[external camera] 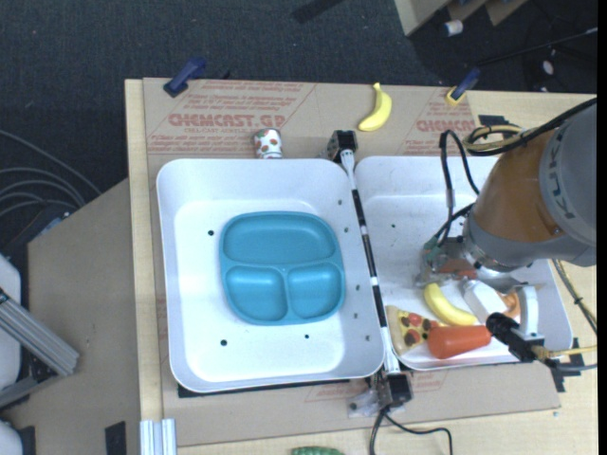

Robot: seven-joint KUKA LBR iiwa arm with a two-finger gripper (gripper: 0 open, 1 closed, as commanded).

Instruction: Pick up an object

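Nearest the camera, along the front wall of the right bin (569, 335), we see the toys bunched together: a pizza slice (408, 327) at the left, an orange carrot-like piece (458, 340) lying roughly left to right beside it, and just behind them a yellow banana (446, 307) whose long axis runs from upper left down to lower right.

The gripper (453, 275) sits directly behind that cluster, under the grey and orange wrist of the arm (526, 207), which hides most of it. We cannot tell whether the jaws stand apart or together, and we see nothing clearly held between them. We judge the banana the closest candidate: it lies just forward of the gripper and a little to the view's left, nearly touching the tool, so a short drop toward the front wall should meet it across its narrow width.

Further left, the left bin (180, 254) holds a blue divided tray (282, 265).

Beyond both bins, on the bench board (313, 112), lie a second banana (376, 110) and a small spotted cup (268, 142).
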